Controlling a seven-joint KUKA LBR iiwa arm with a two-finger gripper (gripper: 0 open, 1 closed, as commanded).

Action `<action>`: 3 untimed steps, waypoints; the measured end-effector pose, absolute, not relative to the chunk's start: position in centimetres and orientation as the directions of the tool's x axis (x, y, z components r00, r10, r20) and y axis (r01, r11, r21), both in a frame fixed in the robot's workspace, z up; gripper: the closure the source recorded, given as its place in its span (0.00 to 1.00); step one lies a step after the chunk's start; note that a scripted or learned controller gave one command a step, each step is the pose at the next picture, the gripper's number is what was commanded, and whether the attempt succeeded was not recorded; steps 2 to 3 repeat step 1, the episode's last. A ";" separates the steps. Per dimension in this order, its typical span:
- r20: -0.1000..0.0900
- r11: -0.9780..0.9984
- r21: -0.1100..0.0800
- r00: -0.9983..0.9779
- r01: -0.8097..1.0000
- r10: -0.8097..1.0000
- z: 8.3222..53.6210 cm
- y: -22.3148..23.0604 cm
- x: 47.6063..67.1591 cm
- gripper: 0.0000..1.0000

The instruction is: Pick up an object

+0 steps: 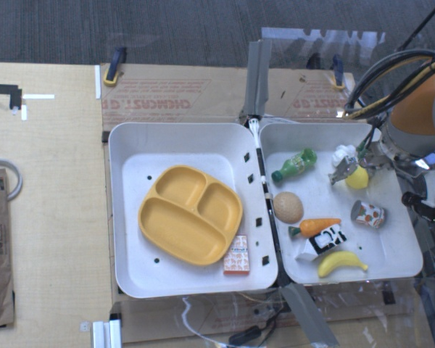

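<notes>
The arm enters from the right and reaches down into the upper right part of the right bin. The gripper sits low over that bin, its metal fingers directly beside a small yellow lemon and just below a white crumpled item. Whether the fingers are apart, together or clamped on anything cannot be determined; the lemon touches or nearly touches them on their right side, and it is not clearly seen between them. The lemon is roundish, so no definite long axis can be read. To its left lies a green bottle, on its side, long axis running from lower left to upper right, cap end toward the lower left near the divider between bins. Below the bottle rests a tan egg-shaped ball. A carrot lies nearly horizontal, green end pointing left. Just below it is a black-and-white carton, and below that a banana, long axis roughly horizontal, ends curving upward. A small can lies tipped on its side near the right wall. The left bin holds a yellow divided plate and, touching its lower right edge, a small red-and-white box.
</notes>
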State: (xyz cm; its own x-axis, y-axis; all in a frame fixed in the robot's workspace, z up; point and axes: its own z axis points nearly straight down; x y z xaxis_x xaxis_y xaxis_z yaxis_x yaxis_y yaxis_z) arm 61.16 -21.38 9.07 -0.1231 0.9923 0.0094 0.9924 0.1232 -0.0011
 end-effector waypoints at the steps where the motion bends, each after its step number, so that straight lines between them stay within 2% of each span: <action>1: 0.001 0.121 0.001 -0.121 0.993 0.993 10.1 -21.7 61.2 1.00; 3: 0.001 0.121 0.001 -0.121 0.993 0.993 10.1 -21.7 61.2 1.00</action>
